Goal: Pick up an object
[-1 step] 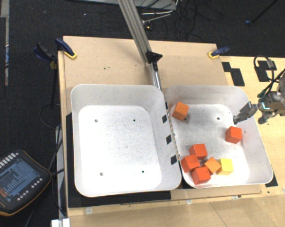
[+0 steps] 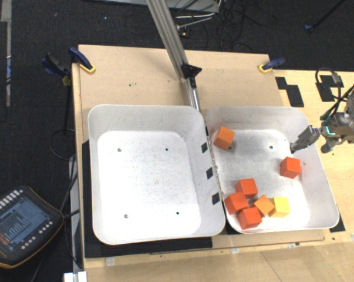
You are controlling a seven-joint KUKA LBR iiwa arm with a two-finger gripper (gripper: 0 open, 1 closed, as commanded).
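While nothing is yet lifted, the gripper (image 2: 310, 141) hangs at the right edge of the frame, over the upper right rim of the right bin (image 2: 265, 119), and nothing can be made out between its fingers; how far apart they stand is too small and dark to tell. This looks like the approach step, before any descent. Closest to it lies a lone orange-red cube (image 2: 290, 167), just below and left of the tool, well apart from the others. Another orange cube (image 2: 224, 138) sits alone toward the upper left of that bin, near the divider. A cluster of orange blocks (image 2: 245, 202) crowds the lower middle, with a yellow block (image 2: 280, 205) touching its right side. In the left half of the frame, the left bin (image 2: 146, 172) offers no target. My guess is that the next move calls for centring over the lone cube nearest the tool, lining the fingers with two opposite faces, then coming straight down.
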